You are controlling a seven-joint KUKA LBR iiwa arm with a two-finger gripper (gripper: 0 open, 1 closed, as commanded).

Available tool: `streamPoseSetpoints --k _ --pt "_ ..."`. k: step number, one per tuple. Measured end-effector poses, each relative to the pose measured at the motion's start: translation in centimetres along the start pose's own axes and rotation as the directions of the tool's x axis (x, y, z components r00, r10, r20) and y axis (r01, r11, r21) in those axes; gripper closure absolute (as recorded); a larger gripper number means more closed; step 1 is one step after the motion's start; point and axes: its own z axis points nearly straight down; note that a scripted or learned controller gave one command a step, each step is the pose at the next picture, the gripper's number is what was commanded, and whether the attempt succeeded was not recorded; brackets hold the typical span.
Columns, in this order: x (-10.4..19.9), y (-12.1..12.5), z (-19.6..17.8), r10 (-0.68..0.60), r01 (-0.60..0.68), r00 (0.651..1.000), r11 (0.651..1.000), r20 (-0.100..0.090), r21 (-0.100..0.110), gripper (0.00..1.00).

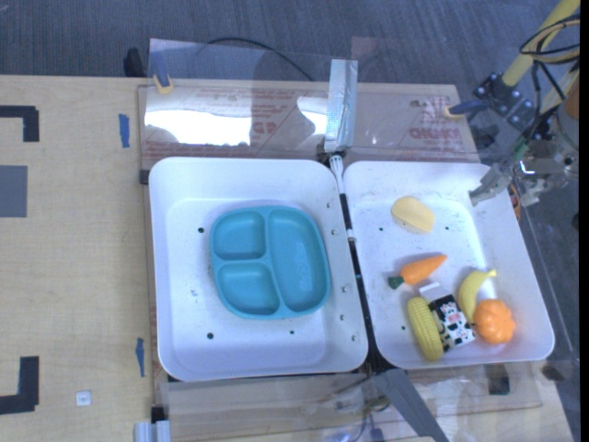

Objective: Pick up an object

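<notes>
The right bin (pixel 515 247) holds several toy foods. A pale yellow lemon (pixel 413 214) lies near its back. A carrot (pixel 422 270) sits in the middle. Toward the front lie a corn cob (pixel 423 328), a black-and-white cow-patterned box (pixel 451 321), a banana (pixel 473 289) and an orange fruit (pixel 494 321). My gripper (pixel 502 180) hangs over the bin's far right corner, above and to the right of the lemon, with nothing seen in it. It is small and partly blurred among cables.
The left bin (pixel 175 247) holds a blue divided plate (pixel 270 261). A clear plastic sheet and a metal bar (pixel 340 104) stand behind the bins. Yellow cables (pixel 543 35) trail at the upper right. Wooden bench (pixel 64 247) extends left.
</notes>
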Motion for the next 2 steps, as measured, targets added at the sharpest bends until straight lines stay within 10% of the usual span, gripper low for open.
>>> streamPoseSetpoints --k 1,2 --pt "5.0 -4.5 9.9 -0.204 0.204 0.979 0.979 0.007 -0.012 0.0" --pt "9.1 -8.8 11.7 -0.202 0.202 0.979 0.979 0.011 -0.016 0.0"
